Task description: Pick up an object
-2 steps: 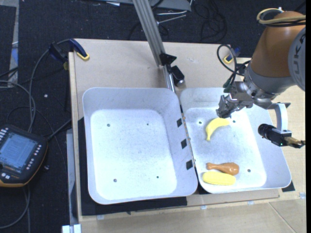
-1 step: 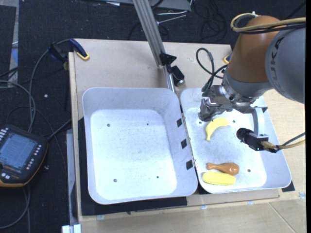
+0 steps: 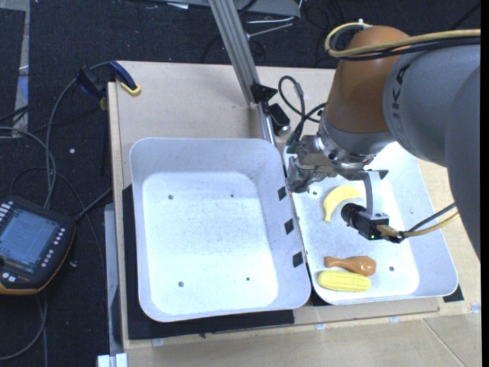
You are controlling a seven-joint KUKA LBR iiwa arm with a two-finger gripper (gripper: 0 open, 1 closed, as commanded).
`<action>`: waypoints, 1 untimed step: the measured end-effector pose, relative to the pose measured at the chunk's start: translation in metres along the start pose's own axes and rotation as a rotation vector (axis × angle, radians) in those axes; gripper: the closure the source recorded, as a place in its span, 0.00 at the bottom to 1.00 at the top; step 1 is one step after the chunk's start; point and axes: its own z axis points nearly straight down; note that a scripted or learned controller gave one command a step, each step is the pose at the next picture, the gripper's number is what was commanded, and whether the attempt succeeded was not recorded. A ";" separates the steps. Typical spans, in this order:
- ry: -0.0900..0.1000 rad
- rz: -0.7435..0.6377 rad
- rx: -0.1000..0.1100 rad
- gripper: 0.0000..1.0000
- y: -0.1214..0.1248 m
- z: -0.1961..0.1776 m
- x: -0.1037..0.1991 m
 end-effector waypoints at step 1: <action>0.000 -0.001 0.000 1.00 -0.014 0.009 0.052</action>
